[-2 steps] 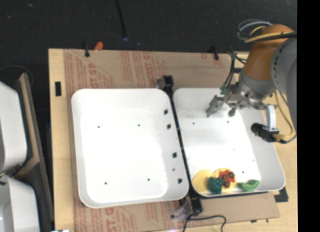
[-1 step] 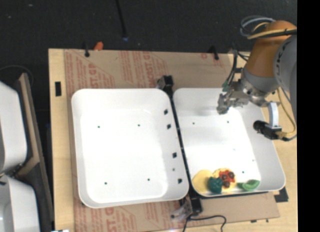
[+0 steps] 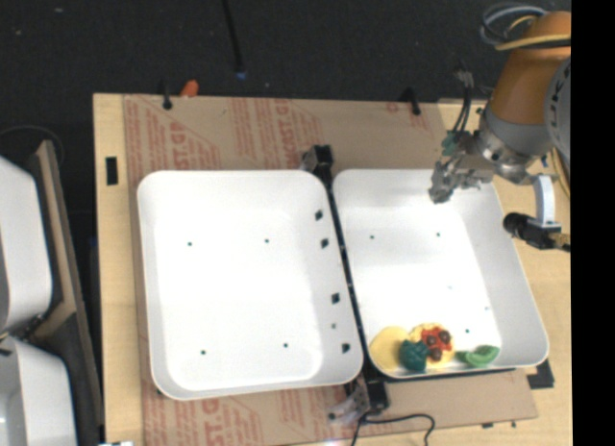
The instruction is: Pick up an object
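1. The desk (image 3: 125, 242) was pale wood under printed brown cardboard, bearing two shallow, smooth white bins: the left bin (image 3: 240, 281) and the right bin (image 3: 432, 261).
2. The grey arm (image 3: 524, 98) with its orange band reached in over the right bin's far corner.
3. The hand (image 3: 444, 185) hung there; whether it was spread or pressed together could not be told.
4. Small objects (image 3: 432, 346), yellow, teal, red and green, lay clustered at the right bin's near edge, well apart from the hand.

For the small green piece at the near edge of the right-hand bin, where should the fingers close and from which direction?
Judging from the view, come straight down on the small green piece and close across its narrow width. It lies flat and elongated against the near wall of the right white bin, with the yellow piece beside it, so a sideways approach looks blocked. The gripper is at the far side.
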Controlling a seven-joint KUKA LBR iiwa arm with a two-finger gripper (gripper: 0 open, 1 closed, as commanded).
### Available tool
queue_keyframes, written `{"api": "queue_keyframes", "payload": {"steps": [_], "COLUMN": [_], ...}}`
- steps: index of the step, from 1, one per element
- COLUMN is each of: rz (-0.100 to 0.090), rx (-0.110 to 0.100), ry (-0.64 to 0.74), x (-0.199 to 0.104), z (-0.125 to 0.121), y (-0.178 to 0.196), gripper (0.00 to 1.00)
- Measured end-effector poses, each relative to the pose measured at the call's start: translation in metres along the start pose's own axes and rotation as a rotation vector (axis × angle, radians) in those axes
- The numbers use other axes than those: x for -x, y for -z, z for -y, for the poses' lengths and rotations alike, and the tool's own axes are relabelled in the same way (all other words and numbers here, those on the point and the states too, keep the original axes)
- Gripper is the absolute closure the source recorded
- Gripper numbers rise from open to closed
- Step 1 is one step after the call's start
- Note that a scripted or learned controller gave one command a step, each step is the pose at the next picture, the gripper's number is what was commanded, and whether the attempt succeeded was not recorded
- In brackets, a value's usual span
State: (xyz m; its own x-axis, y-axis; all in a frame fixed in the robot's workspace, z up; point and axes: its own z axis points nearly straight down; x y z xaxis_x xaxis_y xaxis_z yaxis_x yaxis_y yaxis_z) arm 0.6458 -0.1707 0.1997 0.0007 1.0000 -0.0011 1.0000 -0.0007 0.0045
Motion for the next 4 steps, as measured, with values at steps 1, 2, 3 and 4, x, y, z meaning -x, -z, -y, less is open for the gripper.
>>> {"api": "queue_keyframes", "payload": {"steps": [1,2,3,4], "rz": [0.000,-0.001,-0.001,-0.001], "rx": [0.001,-0.003,-0.004,-0.003], "ry": [0.001,0.001,0.003,0.004], "x": [0.008,0.008,-0.036,-0.085], "z": [-0.008,-0.008,-0.016,-0.023], "y": [0.054,0.065,0.055,0.062], "gripper": [1.00,1.00,1.00,1.00]}}
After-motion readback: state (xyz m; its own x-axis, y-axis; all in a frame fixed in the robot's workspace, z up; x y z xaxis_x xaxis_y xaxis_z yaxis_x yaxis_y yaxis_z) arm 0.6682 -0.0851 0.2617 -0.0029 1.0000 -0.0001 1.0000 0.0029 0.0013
